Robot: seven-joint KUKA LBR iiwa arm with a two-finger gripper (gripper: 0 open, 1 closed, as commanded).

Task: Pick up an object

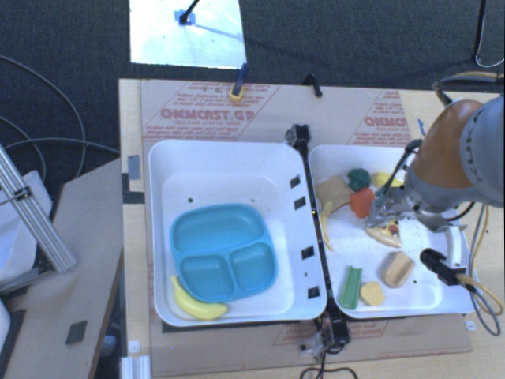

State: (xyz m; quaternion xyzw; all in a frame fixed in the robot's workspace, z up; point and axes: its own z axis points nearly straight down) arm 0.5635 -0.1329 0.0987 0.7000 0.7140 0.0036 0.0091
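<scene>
Yellow banana (199, 307) lies beside the blue tray (223, 251). Far right of that tray, my gripper (384, 214) sits over the pizza slice (385, 234); I cannot tell its state. Next I think it must close and lift.

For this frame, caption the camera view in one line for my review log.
KUKA arm's gripper low in the right bin among toy foods; blue tray and banana in the left bin.
</scene>
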